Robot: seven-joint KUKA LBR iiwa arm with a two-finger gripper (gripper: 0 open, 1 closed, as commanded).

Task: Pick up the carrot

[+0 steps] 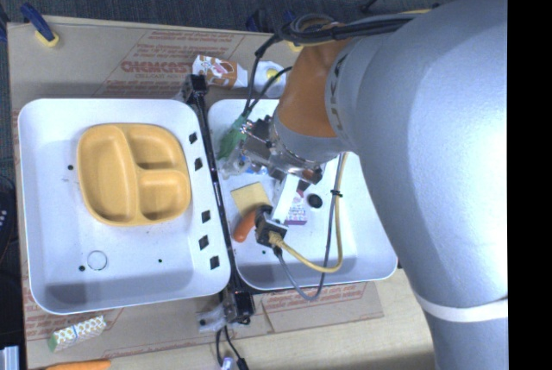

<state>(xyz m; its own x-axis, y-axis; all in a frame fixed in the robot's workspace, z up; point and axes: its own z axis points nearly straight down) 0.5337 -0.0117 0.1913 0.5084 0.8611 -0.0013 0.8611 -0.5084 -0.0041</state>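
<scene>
The carrot (244, 227) is a small orange piece lying in the right bin (362, 260), close to its left wall. A yellow block (250, 195) lies just behind it. My gripper (264, 163) hangs over the middle of the right bin, behind and slightly right of the carrot. The wrist and the orange-banded arm cover its fingertips. Nothing can be seen held in it.
A green item (231, 141) lies at the right bin's left side beside the gripper. A white and purple card (297, 213) sits right of the carrot. The left bin (52, 273) holds a yellow divided plate (134, 172). A small packet (216, 70) sits behind the bins.
</scene>
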